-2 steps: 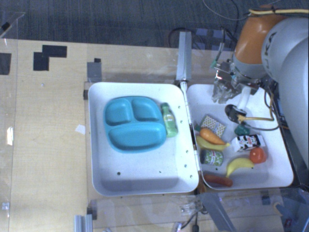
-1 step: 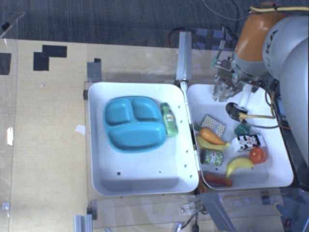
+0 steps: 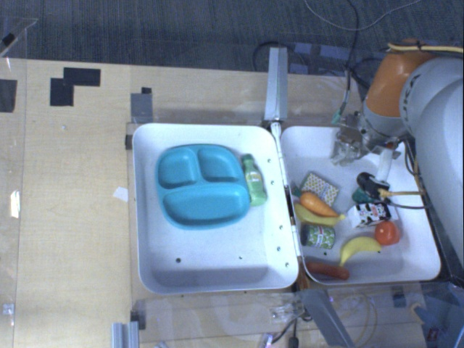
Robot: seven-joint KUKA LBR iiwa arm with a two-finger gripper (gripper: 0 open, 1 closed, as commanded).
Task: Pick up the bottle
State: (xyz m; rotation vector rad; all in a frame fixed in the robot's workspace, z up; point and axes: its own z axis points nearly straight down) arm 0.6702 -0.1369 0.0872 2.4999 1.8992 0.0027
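The bottle is small, pale green and clear. It lies on its side in the left bin, against the right edge of a blue divided tray. My gripper hangs over the far end of the right bin, well to the right of the bottle and across the wall between the bins. Nothing shows between its tips.
The right bin holds a patterned square pad, a carrot, two bananas, a green can, a tomato and a red sausage. A metal post stands behind the bins.
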